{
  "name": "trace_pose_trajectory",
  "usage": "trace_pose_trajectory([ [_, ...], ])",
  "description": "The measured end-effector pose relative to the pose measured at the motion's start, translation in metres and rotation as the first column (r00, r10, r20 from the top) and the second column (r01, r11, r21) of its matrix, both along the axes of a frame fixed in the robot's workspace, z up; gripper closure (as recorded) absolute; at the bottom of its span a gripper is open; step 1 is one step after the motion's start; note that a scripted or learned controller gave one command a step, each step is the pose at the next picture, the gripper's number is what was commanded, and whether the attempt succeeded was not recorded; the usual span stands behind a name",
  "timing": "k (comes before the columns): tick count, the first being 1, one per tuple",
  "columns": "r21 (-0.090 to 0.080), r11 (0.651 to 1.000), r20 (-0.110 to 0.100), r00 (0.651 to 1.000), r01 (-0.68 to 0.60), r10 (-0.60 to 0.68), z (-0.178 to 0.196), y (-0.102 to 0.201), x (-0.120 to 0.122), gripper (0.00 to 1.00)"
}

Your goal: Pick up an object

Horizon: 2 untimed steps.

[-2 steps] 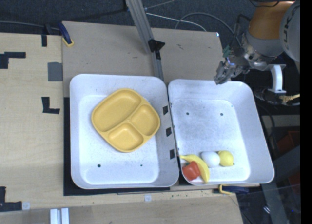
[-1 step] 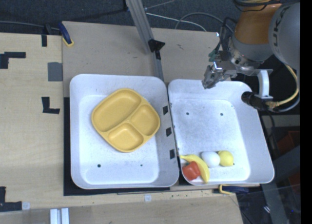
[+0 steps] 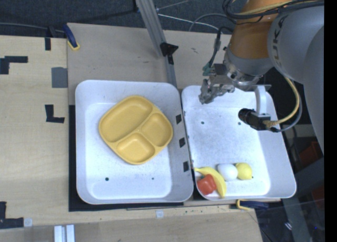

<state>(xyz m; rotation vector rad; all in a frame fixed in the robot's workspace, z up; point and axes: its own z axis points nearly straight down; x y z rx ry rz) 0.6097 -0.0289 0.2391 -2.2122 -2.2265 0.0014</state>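
We look down at a slant from one fixed camera above the wooden bench (image 3: 31,130), far enough to take in both shallow white plastic bins (image 3: 84,146) side by side

Divided plate (image 3: 136,129) in left bin (image 3: 87,130); four small objects (image 3: 224,175) clustered at right bin's (image 3: 274,156) near edge.

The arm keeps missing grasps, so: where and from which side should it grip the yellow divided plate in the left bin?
Grip the yellow plate at its raised outer rim, probably the right-hand edge nearest the gripper, coming straight down. It lies flat and wide, so only the thin rim fits between two fingers.
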Motion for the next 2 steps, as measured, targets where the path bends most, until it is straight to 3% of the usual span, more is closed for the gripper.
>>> trace_pose_trajectory([
  [2, 0.000, 1.000, -0.001, 1.000, -0.001, 0.001, 0.006, 0.104, -0.041, 1.00],
])
